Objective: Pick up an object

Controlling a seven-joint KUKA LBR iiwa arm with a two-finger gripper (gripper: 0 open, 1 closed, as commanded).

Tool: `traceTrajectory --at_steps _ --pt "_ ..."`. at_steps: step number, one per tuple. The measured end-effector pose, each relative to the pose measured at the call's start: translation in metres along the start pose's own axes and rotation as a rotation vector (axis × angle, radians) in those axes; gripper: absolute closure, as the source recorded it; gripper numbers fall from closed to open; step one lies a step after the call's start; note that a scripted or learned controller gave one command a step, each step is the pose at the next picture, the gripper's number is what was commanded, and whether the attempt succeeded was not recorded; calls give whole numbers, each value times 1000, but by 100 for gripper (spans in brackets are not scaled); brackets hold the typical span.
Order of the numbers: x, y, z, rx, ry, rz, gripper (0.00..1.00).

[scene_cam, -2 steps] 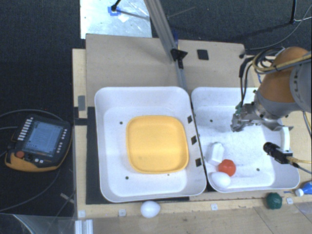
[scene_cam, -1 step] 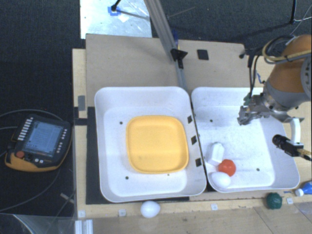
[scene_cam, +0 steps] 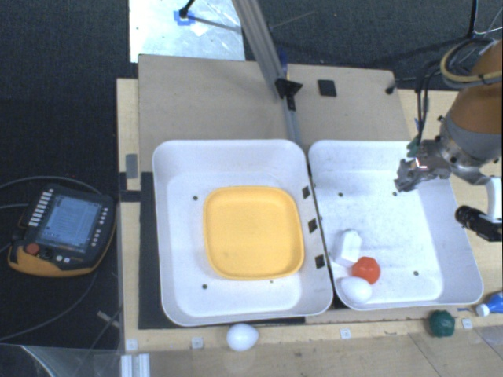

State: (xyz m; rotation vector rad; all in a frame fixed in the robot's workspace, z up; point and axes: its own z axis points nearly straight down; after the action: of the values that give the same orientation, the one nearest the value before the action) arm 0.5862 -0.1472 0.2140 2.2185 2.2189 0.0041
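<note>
In the right bin (scene_cam: 440, 234), near its front left corner, lie three small objects: a white block (scene_cam: 348, 246), an orange-red ball (scene_cam: 365, 270) and a white egg-shaped object (scene_cam: 356, 290). They touch or nearly touch each other. My gripper (scene_cam: 407, 177) hangs over the back right part of the same bin, well away from the objects, with nothing seen between its fingers. A yellow square plate (scene_cam: 254, 231) fills the middle of the left bin (scene_cam: 177, 210).
A white egg (scene_cam: 242, 337) lies on the bench in front of the left bin. A dark green ball (scene_cam: 441, 323) and a blue-tipped item (scene_cam: 491, 306) sit off the right bin's front right corner. A teach pendant (scene_cam: 60, 228) rests at far left.
</note>
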Motion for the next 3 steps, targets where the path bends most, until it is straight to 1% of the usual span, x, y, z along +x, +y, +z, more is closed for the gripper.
traceTrajectory --at_steps 1,2,3 --pt "-1 0 -42 0 0 0 100" --pt "55 -12 -30 4 2 -4 100" --pt "103 -17 -24 4 2 -4 100"
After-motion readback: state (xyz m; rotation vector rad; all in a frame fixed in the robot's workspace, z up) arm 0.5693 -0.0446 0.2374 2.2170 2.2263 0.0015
